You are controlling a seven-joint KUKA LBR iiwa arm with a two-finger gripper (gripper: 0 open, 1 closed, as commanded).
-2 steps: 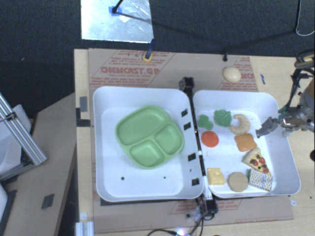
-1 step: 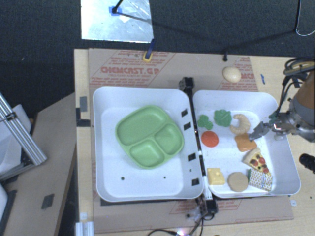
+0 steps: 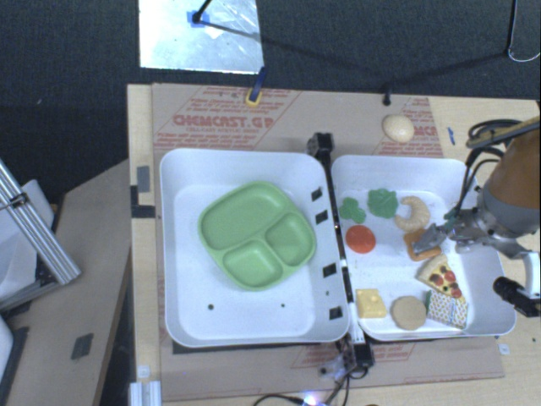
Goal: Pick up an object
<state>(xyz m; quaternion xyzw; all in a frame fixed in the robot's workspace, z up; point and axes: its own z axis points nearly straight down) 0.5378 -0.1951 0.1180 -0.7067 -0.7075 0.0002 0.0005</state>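
Fingers' opening could not be judged; gripper (image 3: 434, 237) sat over the brown toast piece (image 3: 420, 245).
Green tray (image 3: 256, 234) lay at nine o'clock; toast, at the croissant's (image 3: 413, 211) six o'clock, judged light, rigid: grip its edges.

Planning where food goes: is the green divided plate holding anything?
Empty. The green plate shows three bare compartments; the toy food lies in the right bin.
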